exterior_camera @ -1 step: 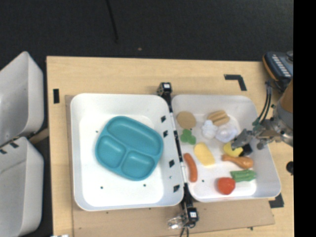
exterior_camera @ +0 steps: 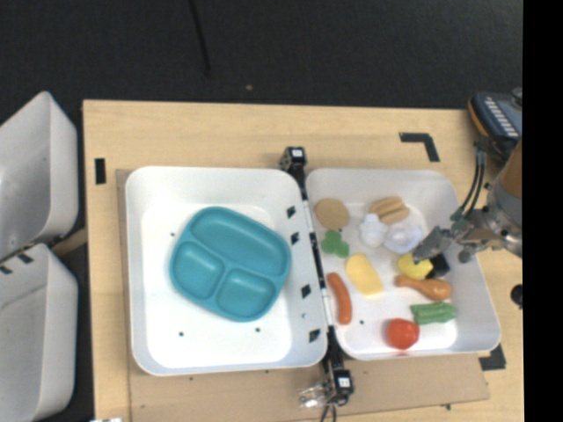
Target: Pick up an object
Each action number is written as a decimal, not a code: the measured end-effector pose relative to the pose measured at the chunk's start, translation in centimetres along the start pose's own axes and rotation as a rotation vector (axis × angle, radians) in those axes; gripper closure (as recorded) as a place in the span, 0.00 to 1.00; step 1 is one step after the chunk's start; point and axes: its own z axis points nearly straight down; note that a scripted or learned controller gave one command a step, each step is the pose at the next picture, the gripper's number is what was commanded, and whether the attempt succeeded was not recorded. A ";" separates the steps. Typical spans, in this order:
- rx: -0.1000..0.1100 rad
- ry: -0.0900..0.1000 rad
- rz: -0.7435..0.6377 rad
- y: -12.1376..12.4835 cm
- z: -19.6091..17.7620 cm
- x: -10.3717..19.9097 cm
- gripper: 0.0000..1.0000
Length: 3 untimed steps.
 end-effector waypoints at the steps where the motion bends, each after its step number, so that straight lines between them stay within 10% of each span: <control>1: 0.002 0.000 0.002 0.3 4.6 0.0 0.00; 2: -0.012 -0.011 0.007 0.6 9.2 -0.6 0.00; 3: -0.017 -0.016 0.012 0.7 8.1 -1.0 1.00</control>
